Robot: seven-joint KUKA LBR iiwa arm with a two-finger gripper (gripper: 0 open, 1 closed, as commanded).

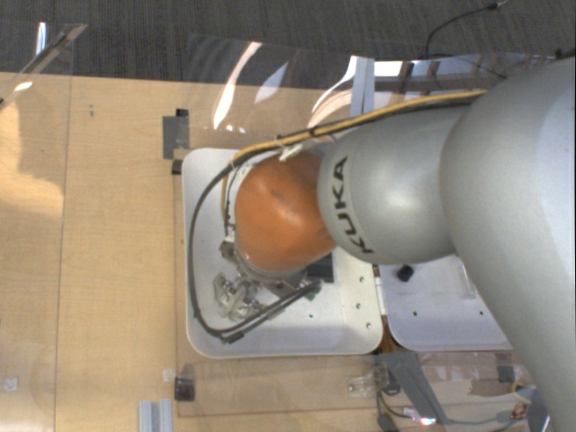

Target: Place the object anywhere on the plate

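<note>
Looming closest to the lens, my grey arm [468, 160] with its KUKA lettering sweeps in from the right and covers much of the bench [99, 241]. Beyond it, my orange band [274, 214] hangs over the left white bin [202, 241], hiding most of that bin's floor. The second bin [441, 318] lies just right of the left one, partly under my arm. A black cable [202, 304] loops along the left bin's near-left side. My gripper [236, 297] sits low inside the left bin beneath the band; its state I cannot tell. Neither plate nor object can be made out.
</note>
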